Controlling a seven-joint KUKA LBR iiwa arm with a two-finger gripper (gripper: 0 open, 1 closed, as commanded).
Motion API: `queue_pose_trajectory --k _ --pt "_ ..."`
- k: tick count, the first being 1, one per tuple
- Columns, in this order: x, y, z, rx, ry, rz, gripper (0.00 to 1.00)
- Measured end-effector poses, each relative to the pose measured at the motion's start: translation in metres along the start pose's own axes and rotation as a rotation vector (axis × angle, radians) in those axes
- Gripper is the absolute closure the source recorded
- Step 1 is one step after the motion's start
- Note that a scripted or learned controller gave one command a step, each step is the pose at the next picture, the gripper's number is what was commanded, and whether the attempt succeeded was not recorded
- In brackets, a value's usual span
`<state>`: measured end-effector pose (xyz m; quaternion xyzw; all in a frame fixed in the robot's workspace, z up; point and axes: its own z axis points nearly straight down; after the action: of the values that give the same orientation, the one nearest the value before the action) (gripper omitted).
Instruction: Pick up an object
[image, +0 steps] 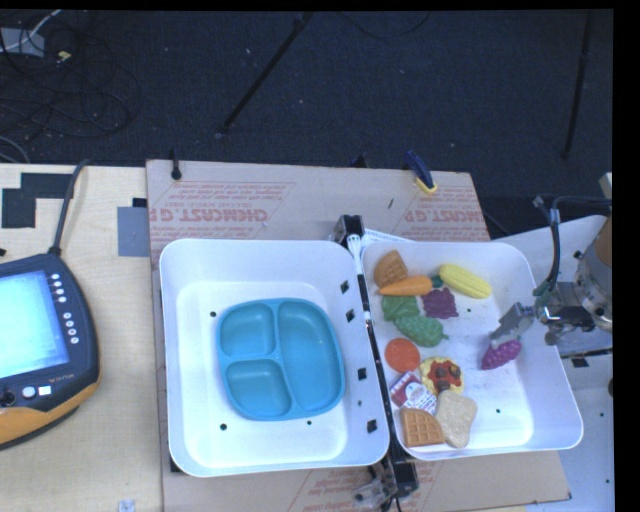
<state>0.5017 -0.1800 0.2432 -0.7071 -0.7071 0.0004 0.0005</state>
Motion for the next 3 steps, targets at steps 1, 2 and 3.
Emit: queue_pose_trajectory --k 1,2,3 --pt "-0.028 0.064 0.094 0.001 -0.001 -0.004 0.00" --pt "-0.018 0.032 0.155 -0.007 -0.001 0.003 0.00" --pt "-0.018 0.031 0.144 0.000 0.003 0.003 1.00"
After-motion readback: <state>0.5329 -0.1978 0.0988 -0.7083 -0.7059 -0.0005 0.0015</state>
